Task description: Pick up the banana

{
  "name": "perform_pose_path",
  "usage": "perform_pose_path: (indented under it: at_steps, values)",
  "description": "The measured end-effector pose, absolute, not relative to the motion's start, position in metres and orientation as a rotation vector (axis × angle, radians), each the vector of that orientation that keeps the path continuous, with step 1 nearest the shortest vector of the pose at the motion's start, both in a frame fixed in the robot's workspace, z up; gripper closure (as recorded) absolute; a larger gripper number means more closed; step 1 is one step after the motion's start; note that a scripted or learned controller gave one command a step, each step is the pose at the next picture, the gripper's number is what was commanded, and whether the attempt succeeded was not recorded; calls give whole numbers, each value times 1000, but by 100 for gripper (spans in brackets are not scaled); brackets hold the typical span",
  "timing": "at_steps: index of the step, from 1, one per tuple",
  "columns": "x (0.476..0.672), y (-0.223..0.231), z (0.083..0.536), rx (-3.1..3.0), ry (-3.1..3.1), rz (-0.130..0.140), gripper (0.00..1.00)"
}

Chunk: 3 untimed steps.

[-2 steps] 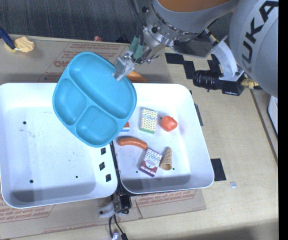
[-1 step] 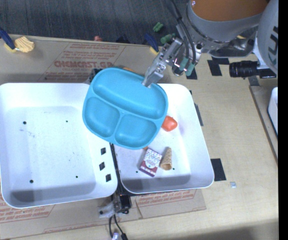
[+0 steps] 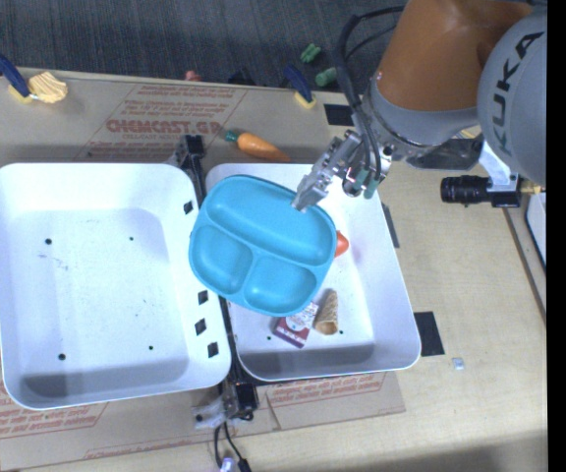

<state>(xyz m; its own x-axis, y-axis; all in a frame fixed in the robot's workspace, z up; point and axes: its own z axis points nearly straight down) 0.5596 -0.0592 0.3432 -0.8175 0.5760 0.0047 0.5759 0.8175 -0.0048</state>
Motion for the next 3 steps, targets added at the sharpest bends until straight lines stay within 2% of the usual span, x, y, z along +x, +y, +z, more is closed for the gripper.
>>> perform_pose_path:
  at_steps: [1,2,3]
  values:
    - [523,50,262,-529,-3092,1,100]
    - [535,111,185,-947,-3031,-19,100]
    - [553,77,191,-1239,-2885,4,100]
